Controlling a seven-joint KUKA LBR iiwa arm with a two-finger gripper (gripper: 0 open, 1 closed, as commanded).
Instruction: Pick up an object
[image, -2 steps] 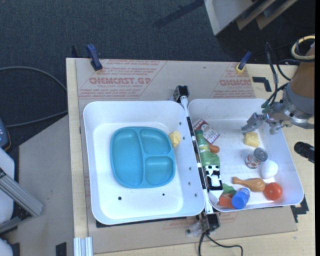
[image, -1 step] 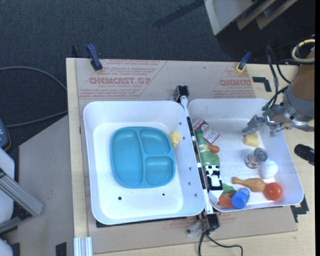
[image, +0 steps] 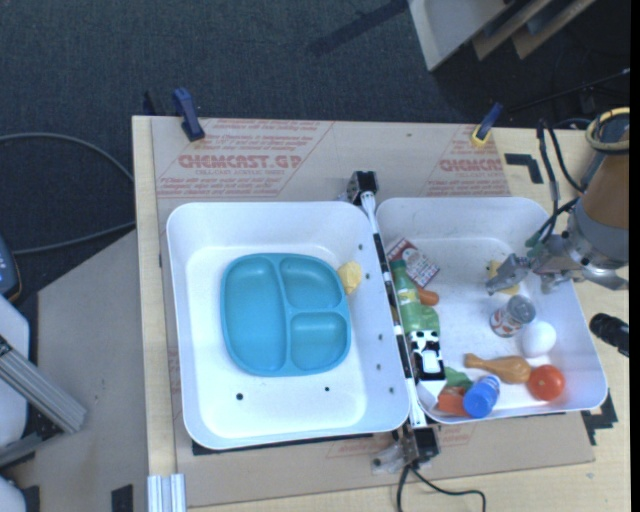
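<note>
Camera view: drumstick (image: 498, 367) lies flat, long axis left-right.

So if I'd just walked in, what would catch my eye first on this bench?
Probably the blue divided plate, lying alone in the middle of the left bin, with just a small yellow piece by its upper right corner. Then the jumble along the near and left sides of the right bin: a red ball, a white ball, a small can, with the gripper hanging just above the can.
</note>
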